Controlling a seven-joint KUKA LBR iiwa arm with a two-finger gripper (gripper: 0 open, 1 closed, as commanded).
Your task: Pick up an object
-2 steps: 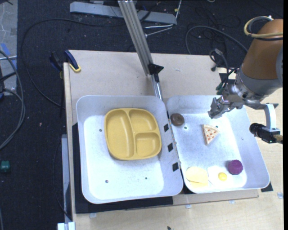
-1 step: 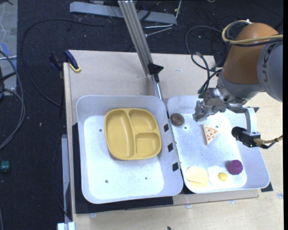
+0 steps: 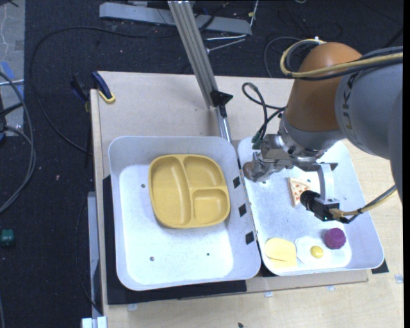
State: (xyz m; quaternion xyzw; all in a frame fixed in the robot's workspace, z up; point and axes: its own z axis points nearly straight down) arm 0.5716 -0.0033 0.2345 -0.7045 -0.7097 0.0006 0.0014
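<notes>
A pale wooden bench [image 3: 160, 102] stands on a dark, nearly black floor [image 3: 45, 192]. Black cables [image 3: 48, 122] loop over the floor at left and far. A grey metal post [image 3: 195, 51] slants up from the bench's far side toward a metal frame [image 3: 173, 16] lying at the far edge.

My robot arm [image 3: 375, 109], smooth grey casing, rounded orange band [image 3: 320, 83] above the wrist, yellow and black cables looping around it, metallic gripper [image 3: 259, 168] with dark fittings.
</notes>
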